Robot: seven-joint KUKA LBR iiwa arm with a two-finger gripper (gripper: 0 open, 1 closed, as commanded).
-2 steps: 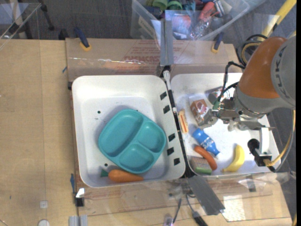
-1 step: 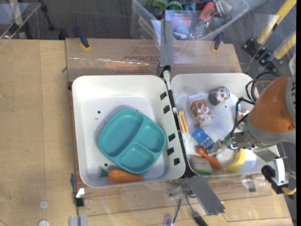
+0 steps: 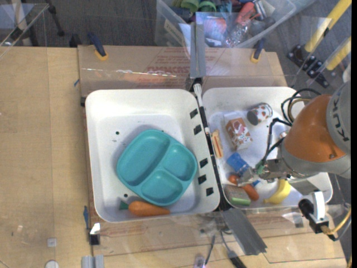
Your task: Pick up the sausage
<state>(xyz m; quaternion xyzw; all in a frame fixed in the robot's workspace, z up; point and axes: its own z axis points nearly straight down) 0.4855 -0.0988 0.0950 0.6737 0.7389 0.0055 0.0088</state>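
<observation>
The sausage (image 3: 250,192) is a short reddish-orange piece lying near the front wall of the right bin (image 3: 290,94), between a green piece (image 3: 236,200) and a yellow banana-like toy (image 3: 280,191). The arm, with its orange band (image 3: 312,135), reaches in from the right. My gripper (image 3: 261,172) is low in the right bin, just above and slightly behind the sausage, beside a blue block (image 3: 237,162). Its tip is dark and partly hidden by the wrist and cables. Nothing is seen held in it.
The right bin also holds a brown-and-white box (image 3: 239,132), a round toy (image 3: 259,114) and a thin orange stick (image 3: 217,146). The left bin (image 3: 100,149) holds a teal divided plate (image 3: 156,166) and a carrot (image 3: 148,208). A clear tub of toys (image 3: 223,4) stands behind.
</observation>
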